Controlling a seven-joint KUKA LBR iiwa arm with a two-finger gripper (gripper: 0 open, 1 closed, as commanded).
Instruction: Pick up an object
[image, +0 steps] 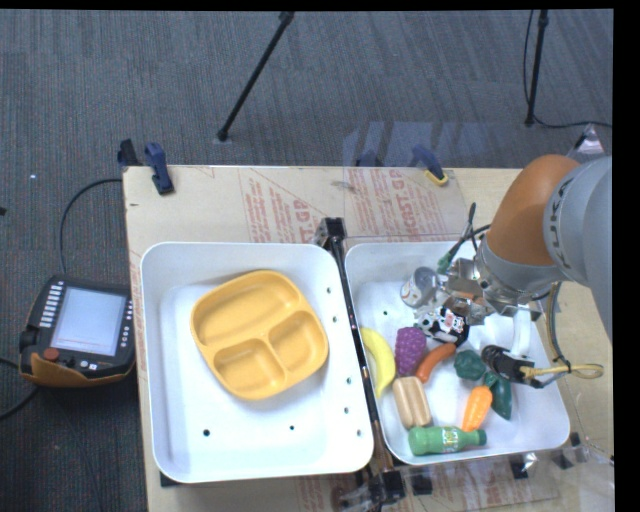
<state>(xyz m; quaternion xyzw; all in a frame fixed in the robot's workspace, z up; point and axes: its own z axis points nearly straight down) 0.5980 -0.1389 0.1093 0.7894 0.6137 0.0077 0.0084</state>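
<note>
claw sits low in the right bin, and i cannot tell how it is set. right under it is a little black and white cow toy. purple grapes and an orange sausage lie just below. far left, a yellow tray fills the other bin.

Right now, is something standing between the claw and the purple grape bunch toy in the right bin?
The claw hangs up-right of the purple grape bunch toy; a small black-and-white figure lies partly between them.
</note>
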